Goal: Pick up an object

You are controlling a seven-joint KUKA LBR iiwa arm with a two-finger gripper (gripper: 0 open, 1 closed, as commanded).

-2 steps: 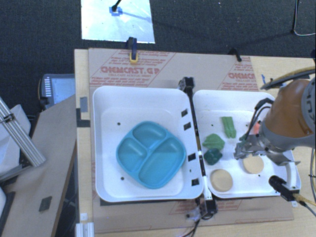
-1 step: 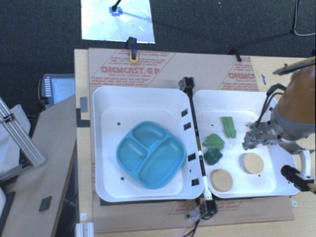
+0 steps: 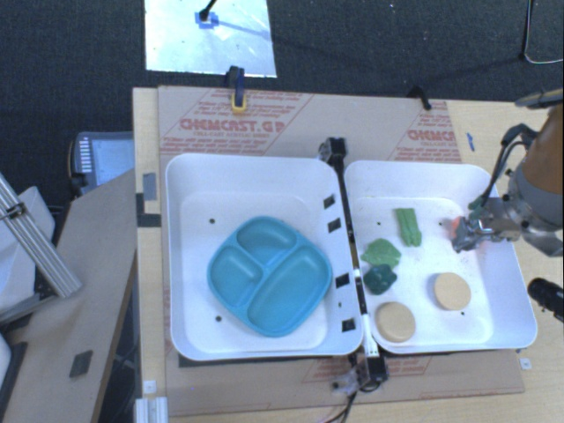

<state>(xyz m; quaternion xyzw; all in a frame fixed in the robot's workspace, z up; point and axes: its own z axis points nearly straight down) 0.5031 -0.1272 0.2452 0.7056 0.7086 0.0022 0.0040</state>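
Note:
The right bin [image 3: 502,324] holds a green pea pod [image 3: 407,226], a light green leafy piece [image 3: 382,252], a dark teal piece [image 3: 381,278] and two tan round cookies [image 3: 395,322] [image 3: 451,292]. My gripper [image 3: 464,234] hangs over the bin's right side, above and to the right of the cookies. A small red thing [image 3: 457,226] shows beside its tip. The view is too small to tell how the tip stands or whether that red thing is held.
A blue divided plate [image 3: 268,275] lies in the left bin [image 3: 194,324]. A black divider strip [image 3: 344,236] runs between the bins. Cardboard [image 3: 264,122] lies under both bins, and cables [image 3: 504,161] trail near the arm.

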